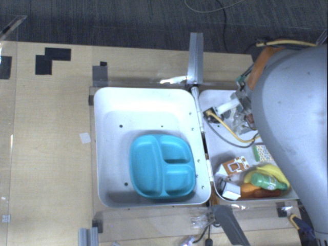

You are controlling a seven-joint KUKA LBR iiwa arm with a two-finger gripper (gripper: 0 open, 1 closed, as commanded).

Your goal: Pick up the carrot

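The carrot (249, 190) shows as an orange piece at the front of the right bin (221, 192), partly under a green toy bottle (265, 181) and a yellow banana (270, 171). The gripper (241, 116) hangs low over the back half of the right bin, well behind the carrot, with yellow cabling looped under it. The big grey arm body hides the bin's right side and much of the gripper.
A blue divided plate (162, 165) lies in the left bin (110, 137). A small brown-and-white box (234, 166) and a white-and-black item (229, 186) lie left of the carrot. A metal post (195, 58) rises behind the bins' divider.
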